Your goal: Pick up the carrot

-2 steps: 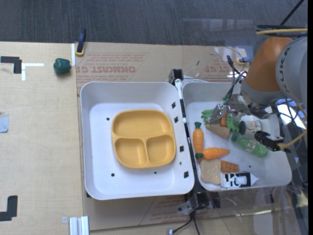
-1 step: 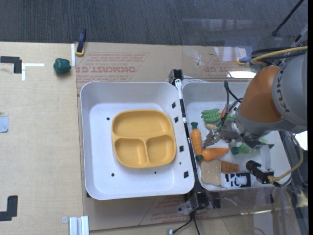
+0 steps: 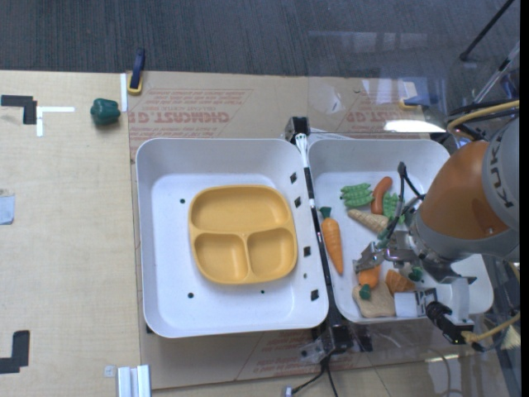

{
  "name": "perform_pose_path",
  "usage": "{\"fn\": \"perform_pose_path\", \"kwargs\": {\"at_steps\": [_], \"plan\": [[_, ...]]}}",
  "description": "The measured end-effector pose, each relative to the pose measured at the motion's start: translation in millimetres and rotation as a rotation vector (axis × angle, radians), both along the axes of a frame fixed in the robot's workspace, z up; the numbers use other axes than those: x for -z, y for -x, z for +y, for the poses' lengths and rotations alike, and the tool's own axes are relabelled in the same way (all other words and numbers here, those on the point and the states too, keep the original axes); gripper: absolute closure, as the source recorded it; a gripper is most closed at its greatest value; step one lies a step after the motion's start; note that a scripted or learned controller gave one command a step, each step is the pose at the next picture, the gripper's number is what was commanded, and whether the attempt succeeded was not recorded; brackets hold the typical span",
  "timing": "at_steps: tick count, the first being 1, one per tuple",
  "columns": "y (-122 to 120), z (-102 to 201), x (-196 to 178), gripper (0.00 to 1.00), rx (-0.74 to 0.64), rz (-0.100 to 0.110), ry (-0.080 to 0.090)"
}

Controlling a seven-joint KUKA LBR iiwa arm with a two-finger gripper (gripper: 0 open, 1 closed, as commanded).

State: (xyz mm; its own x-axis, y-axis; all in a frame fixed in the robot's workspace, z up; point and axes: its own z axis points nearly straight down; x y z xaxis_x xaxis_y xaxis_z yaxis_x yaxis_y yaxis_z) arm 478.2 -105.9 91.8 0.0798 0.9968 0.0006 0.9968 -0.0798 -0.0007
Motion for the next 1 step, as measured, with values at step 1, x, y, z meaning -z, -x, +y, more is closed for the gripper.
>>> {"fn": "perform_pose_path", "kwargs": {"at_steps": [1], "plan": [[-2.0,-0.5,-8.8,1.00,0.006,-0.002,0.000]]}}
